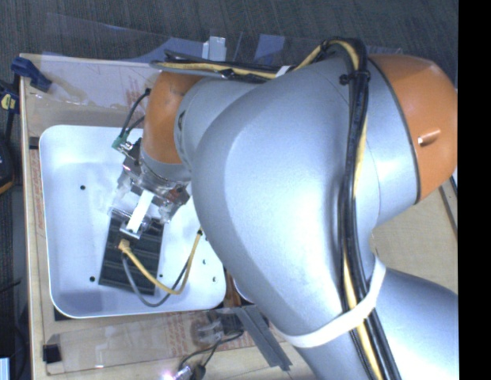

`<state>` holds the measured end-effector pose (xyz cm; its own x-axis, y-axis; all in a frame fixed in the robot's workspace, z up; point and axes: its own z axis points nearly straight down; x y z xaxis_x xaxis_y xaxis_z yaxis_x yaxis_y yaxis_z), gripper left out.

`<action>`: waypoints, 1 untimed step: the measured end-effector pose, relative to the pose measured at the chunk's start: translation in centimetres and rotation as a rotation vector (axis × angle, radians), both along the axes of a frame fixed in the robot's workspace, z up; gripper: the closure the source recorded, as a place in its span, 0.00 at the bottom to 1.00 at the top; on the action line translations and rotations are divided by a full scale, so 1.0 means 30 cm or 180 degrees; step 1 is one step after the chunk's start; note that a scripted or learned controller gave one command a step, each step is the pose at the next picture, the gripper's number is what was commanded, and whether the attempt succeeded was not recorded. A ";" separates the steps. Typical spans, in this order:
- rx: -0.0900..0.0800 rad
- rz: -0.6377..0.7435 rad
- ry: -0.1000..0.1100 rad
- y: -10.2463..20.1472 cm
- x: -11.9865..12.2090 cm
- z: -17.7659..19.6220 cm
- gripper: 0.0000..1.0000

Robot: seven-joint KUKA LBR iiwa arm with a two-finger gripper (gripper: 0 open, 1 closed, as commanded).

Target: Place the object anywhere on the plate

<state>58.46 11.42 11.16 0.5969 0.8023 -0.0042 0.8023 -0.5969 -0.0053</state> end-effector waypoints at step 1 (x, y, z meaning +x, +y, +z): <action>0.0000 0.0010 0.0011 0.002 -0.001 0.030 1.00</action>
